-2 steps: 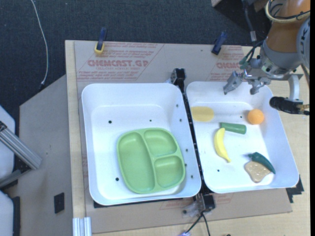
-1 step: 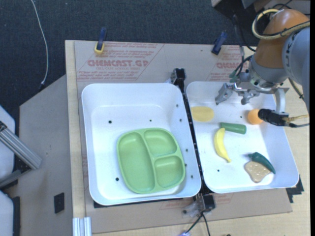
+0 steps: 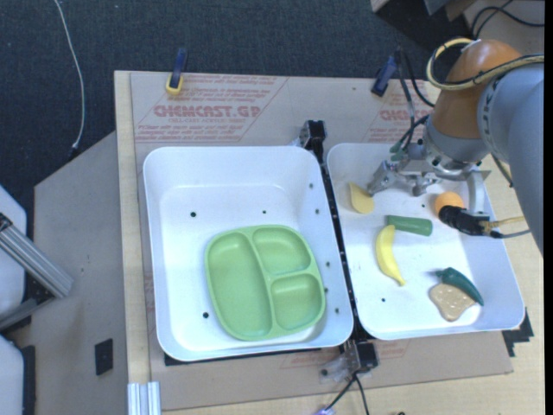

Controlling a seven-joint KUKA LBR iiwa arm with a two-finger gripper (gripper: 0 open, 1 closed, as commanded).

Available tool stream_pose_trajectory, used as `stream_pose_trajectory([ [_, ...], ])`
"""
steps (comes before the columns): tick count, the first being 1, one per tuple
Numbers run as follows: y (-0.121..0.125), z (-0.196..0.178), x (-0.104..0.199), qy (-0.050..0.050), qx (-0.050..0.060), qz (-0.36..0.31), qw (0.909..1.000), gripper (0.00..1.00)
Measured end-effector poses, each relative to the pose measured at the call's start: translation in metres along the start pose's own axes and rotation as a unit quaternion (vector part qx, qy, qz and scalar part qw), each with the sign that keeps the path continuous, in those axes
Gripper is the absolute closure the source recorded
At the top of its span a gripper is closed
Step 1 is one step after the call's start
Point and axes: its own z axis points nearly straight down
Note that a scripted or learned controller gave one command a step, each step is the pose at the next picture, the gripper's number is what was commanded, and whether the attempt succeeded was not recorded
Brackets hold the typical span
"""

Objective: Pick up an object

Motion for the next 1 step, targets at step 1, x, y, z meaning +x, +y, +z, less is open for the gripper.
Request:
stream_pose_trajectory([
  [1,0.0018,-0.0139,-0.0001,-0.001,-0.003,-0.001,1.0,1.0],
])
